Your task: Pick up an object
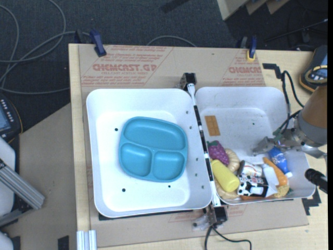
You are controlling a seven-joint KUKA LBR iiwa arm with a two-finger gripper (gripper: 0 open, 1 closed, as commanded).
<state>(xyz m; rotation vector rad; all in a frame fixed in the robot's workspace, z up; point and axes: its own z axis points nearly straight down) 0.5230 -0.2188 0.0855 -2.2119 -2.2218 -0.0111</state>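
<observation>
Currently you have the arm (316, 120) entering from the right edge, its orange band above the wrist, with the gripper (273, 142) low over the right side of the right bin (237, 100); the metal fingers are visible but too small and blurred, so you cannot tell whether the jaws stand wide or narrow, nor whether anything sits between them; just near-side of the gripper lies a blue and white bottle (278, 159), with an orange carrot (278, 173) touching it on the near side; the candidate objects crowd the near part of that bin: a yellow block (225, 176) at the near left, purple grapes (219, 152) just beyond it, and a black and white cow toy (253, 188) against the near wall; an orange tag (212, 125) lies apart from the heap, farther back on the bin floor; the left bin (104, 108) holds a blue divided plate (153, 148), three compartments, lying flat at centre; both bins rest side by side on a brown cardboard sheet (130, 64), held at the far edge by blue clamps (97, 41)
</observation>
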